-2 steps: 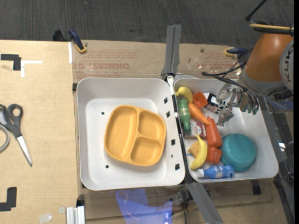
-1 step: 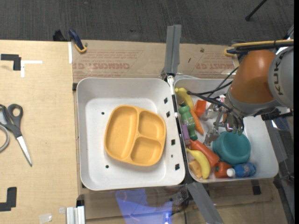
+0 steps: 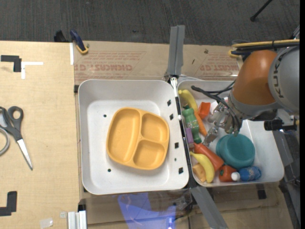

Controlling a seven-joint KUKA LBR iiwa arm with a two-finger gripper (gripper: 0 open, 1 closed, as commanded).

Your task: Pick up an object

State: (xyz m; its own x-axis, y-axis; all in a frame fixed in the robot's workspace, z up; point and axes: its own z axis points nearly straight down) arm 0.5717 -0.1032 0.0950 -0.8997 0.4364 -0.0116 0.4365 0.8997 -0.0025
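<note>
Where arm reaches into right bin (image 3: 271, 149), fingers (image 3: 220, 124) over toys; spread perhaps open, cannot tell.

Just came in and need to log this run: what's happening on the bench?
The grey arm's gripper is down in the right bin, among a teal bowl, bananas and other toy food. Nothing can be seen between its fingers. The left bin holds a yellow divided plate, untouched.

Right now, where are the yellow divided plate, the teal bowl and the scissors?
yellow divided plate (image 3: 138, 138): camera view, central divider ridge.
teal bowl (image 3: 236, 148): camera view, middle of its upturned base.
scissors (image 3: 18, 135): camera view, near the pivot.
</note>
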